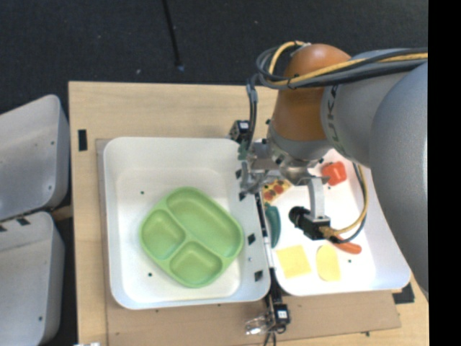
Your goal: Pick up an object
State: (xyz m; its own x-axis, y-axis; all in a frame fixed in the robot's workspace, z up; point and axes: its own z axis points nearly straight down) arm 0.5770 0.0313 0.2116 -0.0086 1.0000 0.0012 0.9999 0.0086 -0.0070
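Over the right bin [374, 269], hand [277, 175] low among toys; yellow square [293, 260] just below it. Grip state: cannot tell. Nothing lifted yet.

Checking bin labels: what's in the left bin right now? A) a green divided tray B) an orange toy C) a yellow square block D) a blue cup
A: the green divided tray lies alone in the left bin, while the small yellow and orange items sit in the right bin.
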